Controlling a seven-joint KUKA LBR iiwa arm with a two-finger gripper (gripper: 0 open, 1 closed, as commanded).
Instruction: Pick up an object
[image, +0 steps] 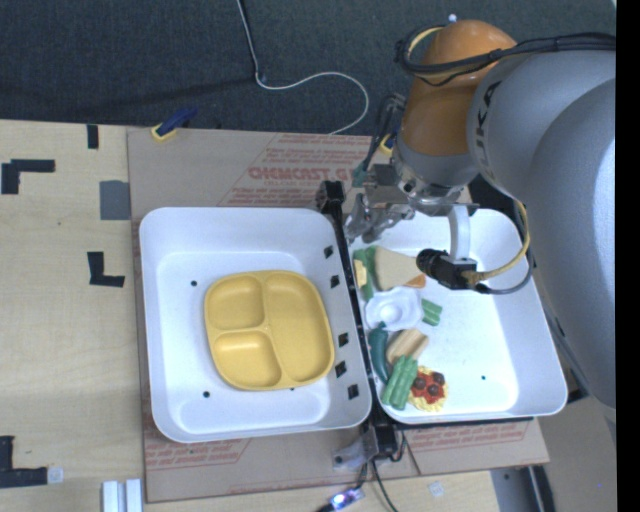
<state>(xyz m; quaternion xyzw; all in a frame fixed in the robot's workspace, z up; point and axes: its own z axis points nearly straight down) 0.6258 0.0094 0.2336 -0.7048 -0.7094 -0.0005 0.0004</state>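
On the left side of the bench, pale wood (50, 300) carries a few dark angular marks, and a brown cardboard sheet (250, 165) lies under both bins. Next comes the left bin (165, 240), white and shallow, with a yellow divided plate (268, 329) lying flat near its middle, three compartments facing up. Black clips run down the seam where the two bins meet. Just past that seam, the right bin (500, 350) holds a cluster of small toy foods packed along its left wall: a green piece (366, 270) at the top, a pale wedge (398, 268) touching it, a white cup-like object (392, 309) below, a small green piece (431, 312) beside that, then a tan piece (405, 345), a dark teal strip (379, 350), a green pod (400, 382) and a red and yellow piece (430, 387) at the bottom. Above the top of this cluster hangs the gripper (372, 222), at the upper left corner of the right bin, close over the green piece. Whether the claw is wide, narrow or closed on anything cannot be told, since its metal parts blur together. Farther right, the grey arm (560, 130) with its orange band (450, 85) fills the upper corner.
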